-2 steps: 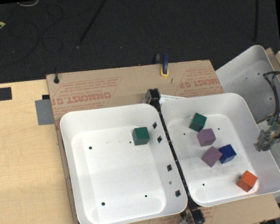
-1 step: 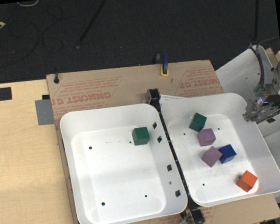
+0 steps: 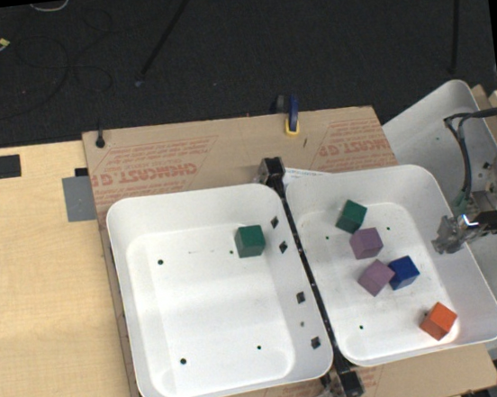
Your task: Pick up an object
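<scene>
1. End effector [image 3: 457, 234] sits at the right edge of the right bin [image 3: 453, 202], just over its rim, about level with the upper purple cube. Whether it is released or clenched cannot be told; the part is small and blurred. Nothing is seen held in it.
2. Candidate objects in the right bin: dark green cube [image 3: 352, 216] toward the far side, upper purple cube [image 3: 366, 243] just near of it, lower purple cube [image 3: 375, 277] touching or almost touching the blue cube [image 3: 403, 272], and orange cube [image 3: 439, 320] in the near right corner, close to the wall.
3. Left bin [image 3: 141, 280] holds a single green cube [image 3: 249, 240], well apart from the end effector, close to the divider [image 3: 301, 272] between the bins.
4. Risk: the blue and lower purple cubes are crowded. A descent there could land on both, push one aside, or close on a corner and slip.
5. Risk: the orange cube lies near the bin wall; a finger could strike the sloped rim and leave the cube behind.
6. Risk: several cubes sit rotated against the bin sides. A misaligned closing would likely twist the cube out.
7. Judgement: the dark green cube or upper purple cube looks the safer target, though they stand close together.
</scene>
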Robot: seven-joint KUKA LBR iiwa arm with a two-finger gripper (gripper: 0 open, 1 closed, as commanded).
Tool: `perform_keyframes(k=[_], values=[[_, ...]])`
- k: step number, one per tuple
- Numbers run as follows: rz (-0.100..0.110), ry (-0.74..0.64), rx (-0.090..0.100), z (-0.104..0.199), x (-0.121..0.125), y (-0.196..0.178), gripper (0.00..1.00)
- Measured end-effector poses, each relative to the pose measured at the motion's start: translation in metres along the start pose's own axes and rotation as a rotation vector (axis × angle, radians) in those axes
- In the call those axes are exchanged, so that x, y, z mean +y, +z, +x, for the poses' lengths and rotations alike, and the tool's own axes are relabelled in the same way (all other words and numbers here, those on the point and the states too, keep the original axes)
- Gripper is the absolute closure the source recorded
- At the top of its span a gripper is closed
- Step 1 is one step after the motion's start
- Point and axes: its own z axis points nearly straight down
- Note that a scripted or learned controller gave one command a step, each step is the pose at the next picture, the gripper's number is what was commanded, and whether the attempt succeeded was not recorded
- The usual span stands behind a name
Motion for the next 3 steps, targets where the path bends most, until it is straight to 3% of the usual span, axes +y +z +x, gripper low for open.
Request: perform_keyframes(k=[1, 3], values=[[-0.003, 0.000, -0.001, -0.0101, -0.0340, 0.0323, 1.00], [-0.005, 0.004, -0.002, -0.0115, -0.0336, 0.0342, 1.00]])
